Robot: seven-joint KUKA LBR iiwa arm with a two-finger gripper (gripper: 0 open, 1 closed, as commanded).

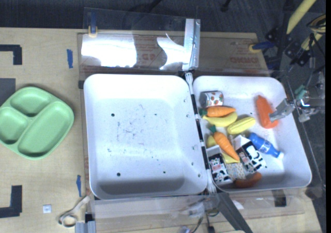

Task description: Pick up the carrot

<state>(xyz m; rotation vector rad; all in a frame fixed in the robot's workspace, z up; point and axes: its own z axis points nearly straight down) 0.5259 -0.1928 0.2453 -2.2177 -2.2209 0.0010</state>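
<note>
Pincer [283,109] sits at the right edge of the right white bin [295,167], touching the red-orange oblong plastic piece [264,110]; can't tell its finger state. Orange tapered toy carrot [224,144] lies down-left of the pincer, well apart, among yellow plastic fruit [240,124], just left of the blue bottle [264,144].

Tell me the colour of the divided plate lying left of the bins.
Light green; the divided plate shows plainly in the camera view, on the wooden bench.
</note>
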